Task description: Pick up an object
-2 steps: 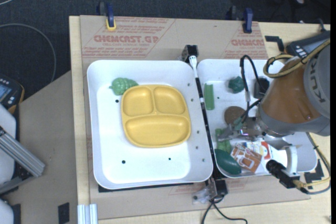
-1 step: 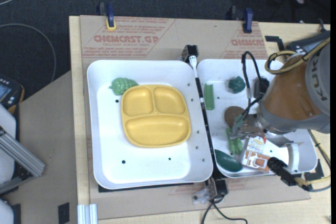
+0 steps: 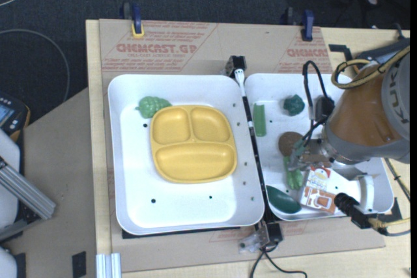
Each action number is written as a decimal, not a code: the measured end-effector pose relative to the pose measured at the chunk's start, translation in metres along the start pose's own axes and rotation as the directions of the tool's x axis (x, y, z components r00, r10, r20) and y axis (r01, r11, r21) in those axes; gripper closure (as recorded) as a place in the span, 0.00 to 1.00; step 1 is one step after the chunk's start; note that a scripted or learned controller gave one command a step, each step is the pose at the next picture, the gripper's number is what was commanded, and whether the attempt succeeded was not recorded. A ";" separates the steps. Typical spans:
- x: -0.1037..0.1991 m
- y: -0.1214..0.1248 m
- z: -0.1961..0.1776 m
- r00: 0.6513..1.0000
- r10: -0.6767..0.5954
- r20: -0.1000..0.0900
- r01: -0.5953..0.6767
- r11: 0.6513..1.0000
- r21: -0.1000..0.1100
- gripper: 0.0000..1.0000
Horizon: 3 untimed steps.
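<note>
Hand (image 3: 298, 165) low in crowded right bin (image 3: 273, 84); finger state unreadable. Risk: nudging carton (image 3: 319, 187) or brown lump (image 3: 290, 142), missing grasp.

— What carries everything here?

— A pale wooden bench (image 3: 98, 159), with a sheet of brown cardboard (image 3: 195, 45) printed in red letters lying flat across its far part. Two blue clamps, the left clamp (image 3: 135, 15) and the right clamp (image 3: 307, 24), sit at the cardboard's far edge.

— And on top of that?

— Two shallow white bins, side by side and touching along their inner rims. The left bin (image 3: 127, 159) spreads wide; the right bin (image 3: 270, 84) is partly covered by the arm.

— Anything at the near edge?

— A small black-and-grey fitting (image 3: 264, 236) with a dark cable (image 3: 277, 264) sits just below where the bins meet.
</note>
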State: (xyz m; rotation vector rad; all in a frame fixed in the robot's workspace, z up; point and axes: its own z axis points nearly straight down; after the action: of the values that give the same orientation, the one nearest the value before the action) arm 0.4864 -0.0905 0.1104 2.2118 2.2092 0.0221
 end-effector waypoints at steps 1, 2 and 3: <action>0.000 0.000 -0.010 1.000 0.001 0.001 -0.001 1.000 -0.002 1.00; 0.000 0.001 -0.019 1.000 0.001 0.002 -0.001 1.000 -0.004 1.00; 0.000 0.002 -0.029 1.000 0.002 0.003 -0.002 1.000 -0.007 1.00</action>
State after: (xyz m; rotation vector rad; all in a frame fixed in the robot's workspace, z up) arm 0.4876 -0.0904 0.1396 2.2088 2.2026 0.0262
